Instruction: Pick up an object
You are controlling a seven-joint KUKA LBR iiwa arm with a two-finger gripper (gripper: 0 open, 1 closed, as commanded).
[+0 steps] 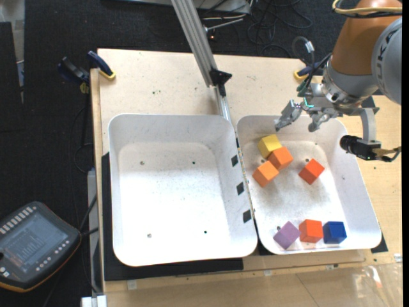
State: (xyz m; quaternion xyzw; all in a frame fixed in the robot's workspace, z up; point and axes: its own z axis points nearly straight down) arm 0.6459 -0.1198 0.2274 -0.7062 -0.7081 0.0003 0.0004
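Above right bin's (358, 200) far edge, my fingers (301, 116) hung spread, nothing held. Yellow cube (270, 145) nearest: judged light, rigid; grip opposite flat faces.

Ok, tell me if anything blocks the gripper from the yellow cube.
Nothing visible does. The gripper hangs over the right bin's back edge, with bare bin floor between it and the yellow cube.
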